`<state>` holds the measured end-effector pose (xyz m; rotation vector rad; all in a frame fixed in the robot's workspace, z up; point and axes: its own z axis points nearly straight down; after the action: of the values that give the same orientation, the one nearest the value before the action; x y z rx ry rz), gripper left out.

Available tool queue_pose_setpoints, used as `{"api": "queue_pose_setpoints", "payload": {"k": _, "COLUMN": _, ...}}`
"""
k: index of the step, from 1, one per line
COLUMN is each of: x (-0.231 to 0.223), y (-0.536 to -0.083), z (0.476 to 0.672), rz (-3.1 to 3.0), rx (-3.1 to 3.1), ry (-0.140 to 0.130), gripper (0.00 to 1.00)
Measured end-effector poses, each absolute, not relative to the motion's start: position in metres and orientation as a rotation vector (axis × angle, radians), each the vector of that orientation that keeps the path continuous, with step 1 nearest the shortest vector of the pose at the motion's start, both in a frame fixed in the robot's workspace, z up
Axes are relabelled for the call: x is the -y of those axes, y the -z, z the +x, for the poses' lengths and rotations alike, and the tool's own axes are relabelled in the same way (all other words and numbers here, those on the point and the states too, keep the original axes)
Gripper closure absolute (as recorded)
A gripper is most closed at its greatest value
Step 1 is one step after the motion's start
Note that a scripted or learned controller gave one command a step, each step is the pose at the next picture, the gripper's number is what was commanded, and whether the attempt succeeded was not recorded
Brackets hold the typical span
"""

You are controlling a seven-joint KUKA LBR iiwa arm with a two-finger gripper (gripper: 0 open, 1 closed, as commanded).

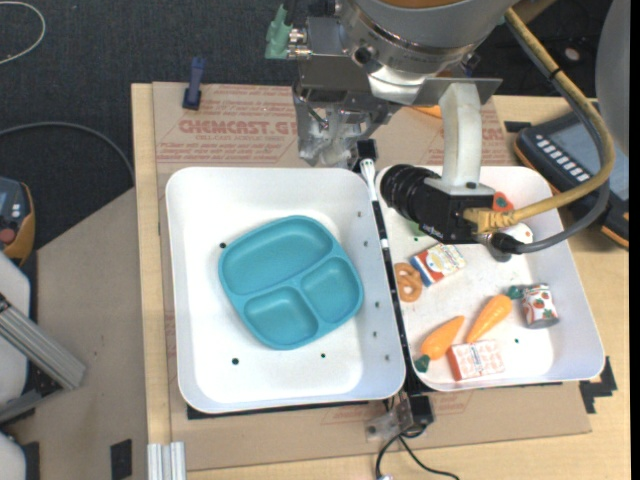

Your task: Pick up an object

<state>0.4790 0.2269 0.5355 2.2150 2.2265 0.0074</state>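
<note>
While jaws' state stays untellable: two carrots (489, 315), one teal tray (289, 281).

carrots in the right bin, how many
2, both near the front of the right bin: one carrot mid-bin, the other carrot just left of it, nearer the divider. The arm over the back could hide more.

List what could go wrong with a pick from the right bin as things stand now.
1. The two carrots lie close to the red and white carton, so a grab there might catch two things or nudge one away.
2. The small box sits near the right bin's rim; fingers coming down could hit the wall.
3. The pretzel lies flat by the divider, leaving little room to close on it.
</note>
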Motion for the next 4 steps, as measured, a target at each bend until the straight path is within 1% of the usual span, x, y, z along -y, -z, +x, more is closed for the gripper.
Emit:
{"api": "queue_pose_setpoints", "payload": {"k": 2, "x": -0.226, "y": -0.556, "z": 0.48, "rz": 2.212, "rx": -2.225, "ry": -0.015, "gripper": 1.0}}
{"api": "queue_pose_setpoints", "payload": {"k": 3, "x": -0.165, "y": -0.393, "z": 0.478, "rz": 2.234, "rx": -2.218, "ry": 0.029, "gripper": 1.0}}
{"api": "queue_pose_setpoints", "payload": {"k": 4, "x": -0.228, "y": -0.36, "z": 0.478, "rz": 2.218, "rx": -2.231, "ry": 0.009, "gripper": 1.0}}
